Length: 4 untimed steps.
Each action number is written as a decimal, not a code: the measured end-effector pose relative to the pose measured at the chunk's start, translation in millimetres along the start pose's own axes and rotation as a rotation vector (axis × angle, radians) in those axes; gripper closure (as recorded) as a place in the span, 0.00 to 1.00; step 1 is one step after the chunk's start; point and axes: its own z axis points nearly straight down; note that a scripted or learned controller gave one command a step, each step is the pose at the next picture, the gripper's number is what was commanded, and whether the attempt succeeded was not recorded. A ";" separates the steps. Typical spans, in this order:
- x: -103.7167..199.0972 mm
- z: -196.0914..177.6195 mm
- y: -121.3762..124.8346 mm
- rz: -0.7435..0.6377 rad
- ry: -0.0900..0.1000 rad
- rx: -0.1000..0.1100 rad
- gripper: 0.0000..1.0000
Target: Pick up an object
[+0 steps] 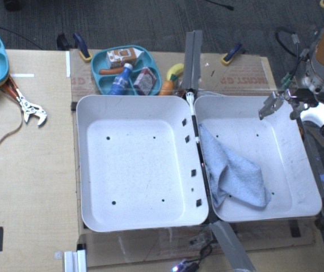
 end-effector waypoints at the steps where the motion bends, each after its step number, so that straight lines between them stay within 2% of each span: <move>1: 49.1 124.4 -9.9 0.115 0.001 0.001 0.00; 2: -13.2 106.4 21.1 0.372 0.000 -0.001 0.00; 3: -43.4 34.3 -5.6 0.478 0.000 -0.001 0.00; 4: -20.2 158.8 -95.7 0.655 0.002 0.003 0.00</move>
